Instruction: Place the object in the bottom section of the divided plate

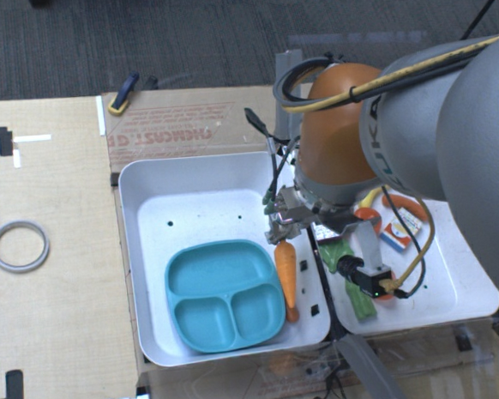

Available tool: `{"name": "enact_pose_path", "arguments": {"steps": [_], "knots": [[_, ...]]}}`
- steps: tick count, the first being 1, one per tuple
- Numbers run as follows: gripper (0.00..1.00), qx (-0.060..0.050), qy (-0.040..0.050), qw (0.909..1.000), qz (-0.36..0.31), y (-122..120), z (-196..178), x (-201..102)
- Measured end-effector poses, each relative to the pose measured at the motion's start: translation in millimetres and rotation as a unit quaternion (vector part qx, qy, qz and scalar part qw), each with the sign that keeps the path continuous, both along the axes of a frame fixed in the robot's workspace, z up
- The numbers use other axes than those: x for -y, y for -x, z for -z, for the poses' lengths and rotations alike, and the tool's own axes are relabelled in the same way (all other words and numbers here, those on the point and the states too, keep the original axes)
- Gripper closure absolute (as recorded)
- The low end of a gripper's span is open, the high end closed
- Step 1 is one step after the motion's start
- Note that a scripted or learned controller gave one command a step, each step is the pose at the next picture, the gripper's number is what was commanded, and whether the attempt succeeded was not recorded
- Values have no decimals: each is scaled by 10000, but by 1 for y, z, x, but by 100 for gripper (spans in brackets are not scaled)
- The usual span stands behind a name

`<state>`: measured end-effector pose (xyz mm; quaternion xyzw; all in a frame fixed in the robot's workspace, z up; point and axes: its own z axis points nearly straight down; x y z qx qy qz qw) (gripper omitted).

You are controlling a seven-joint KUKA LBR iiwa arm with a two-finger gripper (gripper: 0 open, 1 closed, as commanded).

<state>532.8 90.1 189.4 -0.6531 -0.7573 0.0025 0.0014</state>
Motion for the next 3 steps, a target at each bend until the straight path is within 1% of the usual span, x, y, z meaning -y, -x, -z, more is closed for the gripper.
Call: {"name": "enact_pose_path", "arguments": {"steps": [1, 2, 3], "knots": [[100, 8, 1, 10000, -88, 48, -57, 17], [100, -5, 9, 9993, 367, 14, 51, -55], [0, -3, 8, 9993, 373, 13, 51, -54]]}}
